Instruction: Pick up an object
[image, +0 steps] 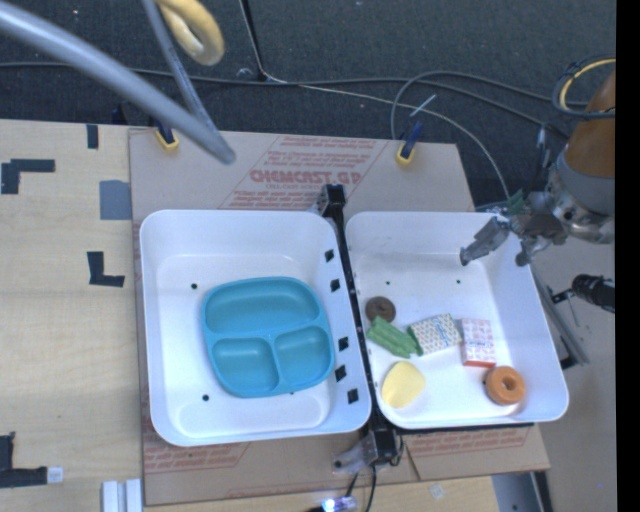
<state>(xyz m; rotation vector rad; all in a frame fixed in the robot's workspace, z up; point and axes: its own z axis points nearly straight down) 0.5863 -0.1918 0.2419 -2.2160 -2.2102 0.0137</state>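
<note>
**Tool Hangs Spread Over the Right Bin's Far Edge, Nothing in It**

While the arm (585, 150) leans in from the right, its tool (505, 247) sits over the upper right part of the right bin (420, 235), fingers spread apart with nothing between them. One dark finger (482, 243) reaches out over the bin's bare white floor; the other (527, 250) lies close to the bin's right wall.

From where I stand, the things to be picked lie together in the lower half of that bin, well apart from the tool. A small brown disc (380, 309) sits near the divider, and just below it a green piece (392, 339) touches a speckled packet (434, 333). Just beside the packet lies a red-and-white packet (478, 342). A pale yellow lump (403, 384) rests near the front wall, and an orange ring (505, 385) sits in the front right corner.

The left bin (170, 250) holds a blue divided plate (267, 335), lying flat near its middle. A black strip (342, 290) runs between the two bins.

Both bins rest on a cardboard sheet (290, 170) with red lettering, spread on the wooden desk (55, 300). Thin cables (440, 110) loop across the dark floor behind, one curving down close to the tool. A grey tube (110, 70) crosses the upper left corner, with a yellow loop (195, 28) near it. Between tool and objects, only open bin floor lies.
</note>
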